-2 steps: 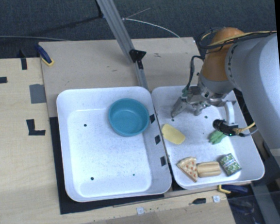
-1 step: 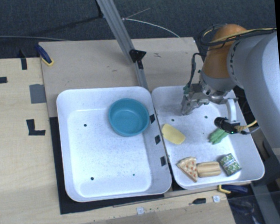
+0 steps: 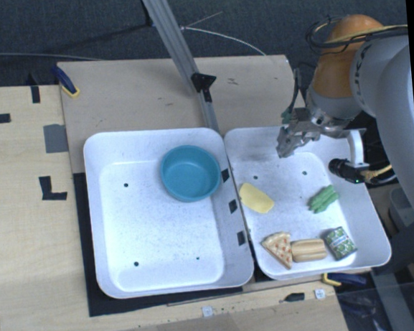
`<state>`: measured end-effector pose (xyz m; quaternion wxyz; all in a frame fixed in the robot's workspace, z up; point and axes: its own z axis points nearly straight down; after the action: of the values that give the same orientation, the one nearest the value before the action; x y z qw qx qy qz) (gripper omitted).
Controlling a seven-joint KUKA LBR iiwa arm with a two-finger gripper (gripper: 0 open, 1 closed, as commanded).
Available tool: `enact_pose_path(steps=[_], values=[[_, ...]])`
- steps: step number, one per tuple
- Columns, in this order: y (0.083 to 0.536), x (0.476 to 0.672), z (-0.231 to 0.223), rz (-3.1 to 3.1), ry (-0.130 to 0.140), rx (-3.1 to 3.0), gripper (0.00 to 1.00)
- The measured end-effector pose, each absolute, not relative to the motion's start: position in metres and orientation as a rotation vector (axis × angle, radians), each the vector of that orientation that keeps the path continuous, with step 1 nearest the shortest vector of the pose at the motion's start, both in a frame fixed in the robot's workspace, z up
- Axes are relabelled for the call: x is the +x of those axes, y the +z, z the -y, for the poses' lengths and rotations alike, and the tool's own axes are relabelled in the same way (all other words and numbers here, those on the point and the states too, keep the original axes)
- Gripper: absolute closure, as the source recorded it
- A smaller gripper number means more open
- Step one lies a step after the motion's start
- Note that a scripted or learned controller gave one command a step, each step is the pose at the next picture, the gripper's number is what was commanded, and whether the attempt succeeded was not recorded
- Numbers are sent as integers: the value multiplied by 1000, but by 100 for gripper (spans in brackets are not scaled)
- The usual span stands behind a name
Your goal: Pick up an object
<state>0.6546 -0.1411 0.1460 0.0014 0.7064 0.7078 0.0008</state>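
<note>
Arm poised over right bin, toys waiting toward the near edge

Camera view: the gripper [image 3: 289, 145] hangs over the far edge of the right bin [image 3: 262, 136] with nothing between its fingers; whether they are spread or closed cannot be told. The nearest candidate, a yellow piece [image 3: 256, 198], lies nearer the camera and to the left, hard against the bin's left wall, its long axis slanting. A green piece [image 3: 323, 198] sits toward the right wall; a pizza slice [image 3: 277, 248], a hot dog bun [image 3: 307, 250] and a small green packet [image 3: 339, 242] crowd the near edge. A blue bowl [image 3: 189, 172] rests in the left bin [image 3: 119, 226].
</note>
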Motion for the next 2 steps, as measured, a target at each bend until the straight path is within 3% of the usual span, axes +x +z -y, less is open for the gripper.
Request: enact_pose_path(steps=[2], values=[[261,650,132,-2220,6,2215,100]])
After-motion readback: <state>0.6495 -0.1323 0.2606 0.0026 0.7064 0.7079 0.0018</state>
